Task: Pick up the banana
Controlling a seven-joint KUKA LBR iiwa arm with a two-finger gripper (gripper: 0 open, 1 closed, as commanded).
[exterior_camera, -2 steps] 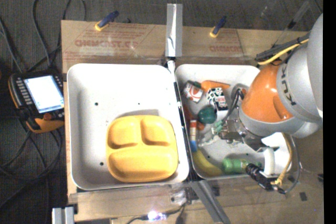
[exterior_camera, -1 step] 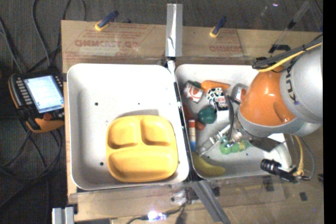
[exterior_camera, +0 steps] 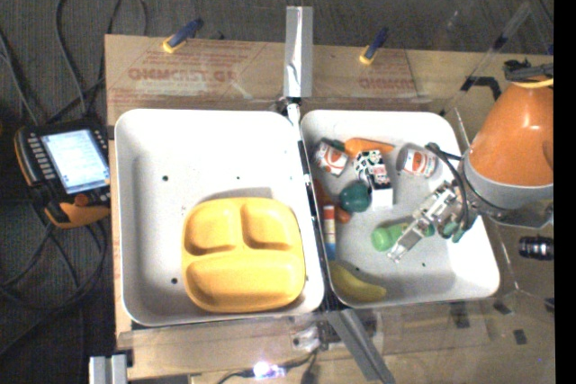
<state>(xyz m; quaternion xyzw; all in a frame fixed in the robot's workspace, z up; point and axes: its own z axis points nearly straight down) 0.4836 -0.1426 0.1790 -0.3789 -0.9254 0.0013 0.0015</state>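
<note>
Near the right bin's (exterior_camera: 468,279) front-left corner, banana (exterior_camera: 357,284), claw (exterior_camera: 409,236) seemingly apart.

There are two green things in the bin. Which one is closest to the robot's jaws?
The light green pear, right beside the gripper. The darker teal ball sits farther off, up by the black-and-white toy.

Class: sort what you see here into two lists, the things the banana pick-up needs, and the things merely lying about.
Needed for the job:
banana
gripper
right bin

Just lying about:
yellow tray
left bin
green ball
green pear
two small cans
handheld screen
</note>
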